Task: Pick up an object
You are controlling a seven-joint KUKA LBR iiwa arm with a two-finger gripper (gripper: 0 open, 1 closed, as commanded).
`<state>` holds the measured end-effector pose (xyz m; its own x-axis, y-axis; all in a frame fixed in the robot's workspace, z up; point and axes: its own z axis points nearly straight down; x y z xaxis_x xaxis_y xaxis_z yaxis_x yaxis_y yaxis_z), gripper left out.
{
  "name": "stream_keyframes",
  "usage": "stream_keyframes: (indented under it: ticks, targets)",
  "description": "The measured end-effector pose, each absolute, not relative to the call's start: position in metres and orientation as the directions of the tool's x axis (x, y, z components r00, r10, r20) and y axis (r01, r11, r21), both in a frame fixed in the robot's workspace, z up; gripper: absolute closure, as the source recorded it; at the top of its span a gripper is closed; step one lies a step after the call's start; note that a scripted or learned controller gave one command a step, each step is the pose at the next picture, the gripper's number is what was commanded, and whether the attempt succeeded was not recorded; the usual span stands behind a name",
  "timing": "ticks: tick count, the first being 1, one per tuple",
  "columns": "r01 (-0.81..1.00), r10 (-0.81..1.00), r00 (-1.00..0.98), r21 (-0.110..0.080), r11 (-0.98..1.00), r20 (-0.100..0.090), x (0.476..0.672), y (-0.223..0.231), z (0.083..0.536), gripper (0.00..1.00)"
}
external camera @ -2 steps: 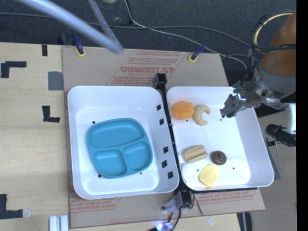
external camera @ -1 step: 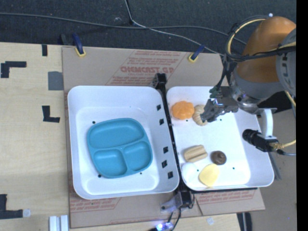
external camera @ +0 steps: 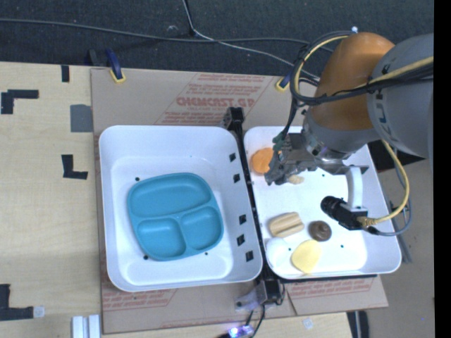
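In the right bin my gripper hangs low near the back left corner. An orange round piece lies just left of it, partly covered by the gripper. A small pale bit shows right beside the gripper's tip; I cannot tell whether it is held. Nearer the front lie a tan cylinder-shaped piece, a small brown round piece and a yellow round piece.
The left bin holds a blue divided plate. A black clip row runs along the wall between the two bins. The arm's orange band and grey body overhang the right bin's back right.
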<state>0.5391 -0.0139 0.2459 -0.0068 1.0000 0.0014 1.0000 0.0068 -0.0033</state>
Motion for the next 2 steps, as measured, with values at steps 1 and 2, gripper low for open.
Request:
stream_keyframes:
  ticks: [1, 2]
  targets:
    - [1.0, 1.0, -0.006, -0.004, 0.006, 0.001, 0.535, 0.039, 0.23, 1.0]
    - [1.0, 1.0, -0.008, -0.002, 0.008, 0.001, 0.523, 0.092, 0.235, 1.0]
